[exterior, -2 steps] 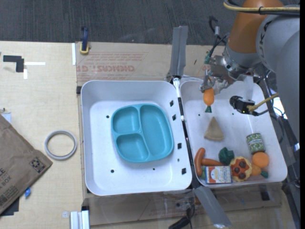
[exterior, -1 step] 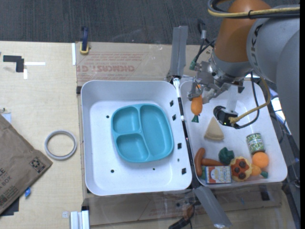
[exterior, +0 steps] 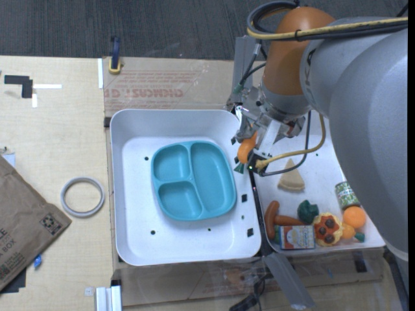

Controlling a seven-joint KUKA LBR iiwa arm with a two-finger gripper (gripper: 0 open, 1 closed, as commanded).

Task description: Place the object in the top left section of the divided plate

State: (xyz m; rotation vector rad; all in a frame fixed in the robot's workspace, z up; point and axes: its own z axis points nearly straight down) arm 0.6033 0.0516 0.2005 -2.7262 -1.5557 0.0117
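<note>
A small orange object sits between the fingers of the gripper, held above the seam where the two white bins meet, just off the right edge of the divided plate. The gripper is closed on that orange object, with the grey arm and its orange band reaching in from the right. The blue plate lies in the left bin, tilted a little, and all three sections look bare. In the right bin lie a pale wedge, a red sausage, a green piece, a pizza slice, an orange fruit and a small carton. A tape ring rests on the bench, well left of the bins.
</note>
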